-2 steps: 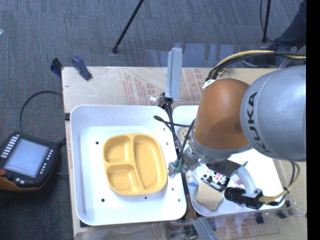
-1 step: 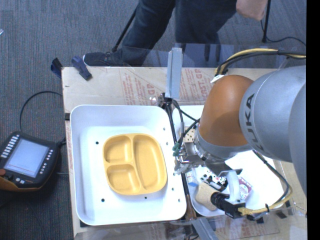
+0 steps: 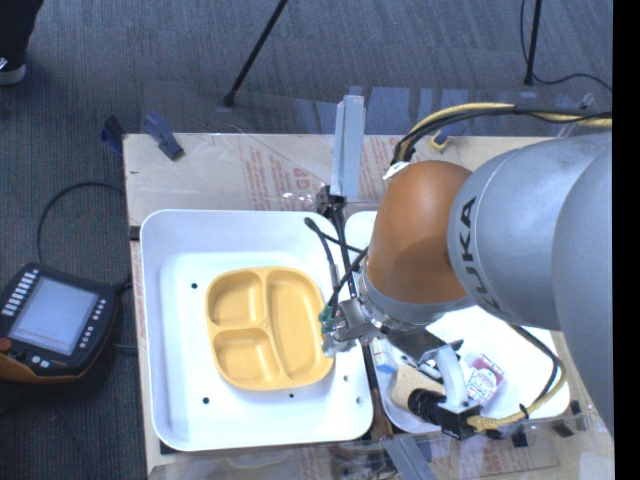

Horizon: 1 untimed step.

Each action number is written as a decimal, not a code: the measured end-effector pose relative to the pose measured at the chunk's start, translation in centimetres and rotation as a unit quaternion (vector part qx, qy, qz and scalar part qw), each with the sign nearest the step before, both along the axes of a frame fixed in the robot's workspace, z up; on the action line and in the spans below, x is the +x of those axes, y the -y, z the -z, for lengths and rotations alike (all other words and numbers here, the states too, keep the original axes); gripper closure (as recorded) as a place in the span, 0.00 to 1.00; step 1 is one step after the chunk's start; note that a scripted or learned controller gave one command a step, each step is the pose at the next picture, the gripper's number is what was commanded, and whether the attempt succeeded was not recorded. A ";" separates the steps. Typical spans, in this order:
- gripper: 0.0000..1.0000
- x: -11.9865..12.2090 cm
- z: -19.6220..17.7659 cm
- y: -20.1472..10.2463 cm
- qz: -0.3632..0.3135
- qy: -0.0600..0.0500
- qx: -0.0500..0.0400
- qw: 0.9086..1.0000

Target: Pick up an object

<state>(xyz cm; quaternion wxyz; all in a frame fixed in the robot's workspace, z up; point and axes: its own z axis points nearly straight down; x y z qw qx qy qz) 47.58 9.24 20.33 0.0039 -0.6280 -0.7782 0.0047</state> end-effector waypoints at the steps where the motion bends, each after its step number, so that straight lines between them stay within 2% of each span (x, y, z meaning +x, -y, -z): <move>1: 1.00 0.0 -0.6 5.2 0.159 0.002 -0.002 0.987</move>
